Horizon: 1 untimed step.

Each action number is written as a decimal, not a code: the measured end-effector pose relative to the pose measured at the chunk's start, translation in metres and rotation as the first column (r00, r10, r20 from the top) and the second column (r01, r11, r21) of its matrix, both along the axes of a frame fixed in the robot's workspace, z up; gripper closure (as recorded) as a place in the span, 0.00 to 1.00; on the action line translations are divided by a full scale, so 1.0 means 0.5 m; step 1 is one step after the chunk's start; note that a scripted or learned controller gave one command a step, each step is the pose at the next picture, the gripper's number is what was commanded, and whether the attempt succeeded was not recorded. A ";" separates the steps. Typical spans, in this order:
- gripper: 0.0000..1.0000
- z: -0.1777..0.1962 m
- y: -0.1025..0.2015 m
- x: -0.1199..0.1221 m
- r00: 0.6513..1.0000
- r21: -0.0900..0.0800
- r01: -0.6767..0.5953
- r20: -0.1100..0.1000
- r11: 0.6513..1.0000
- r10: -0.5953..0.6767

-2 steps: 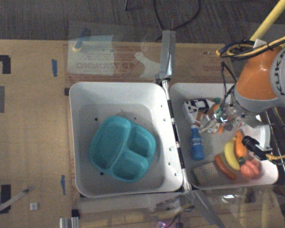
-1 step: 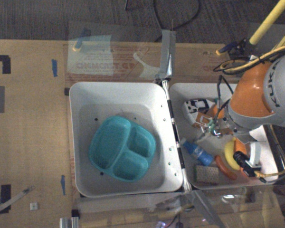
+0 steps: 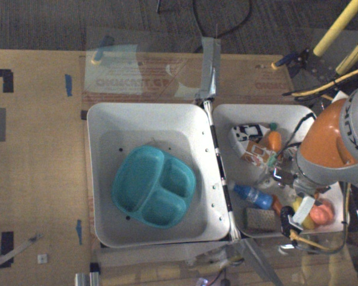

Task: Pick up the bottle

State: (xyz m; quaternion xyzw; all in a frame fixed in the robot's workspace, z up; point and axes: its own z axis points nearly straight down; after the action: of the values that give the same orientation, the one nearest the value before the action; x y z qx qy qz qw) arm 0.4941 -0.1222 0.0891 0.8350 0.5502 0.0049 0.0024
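The bottle (image 3: pixel 255 197) is blue with a small orange cap. It lies on its side in the right bin (image 3: pixel 224 121), near the middle wall. The pincer (image 3: pixel 278 173) hangs just above it; I cannot tell its grip.

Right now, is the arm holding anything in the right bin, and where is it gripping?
It cannot be told. The end effector sits over the clutter in the right bin, near the blue bottle, but the wrist hides any hold.
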 end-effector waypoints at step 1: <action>0.00 0.000 0.050 -0.023 0.988 -0.008 -0.153 0.002 0.988 0.153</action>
State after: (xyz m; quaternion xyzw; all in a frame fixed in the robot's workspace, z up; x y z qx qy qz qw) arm 0.4826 -0.0974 0.0893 0.7903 0.6126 0.0038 0.0059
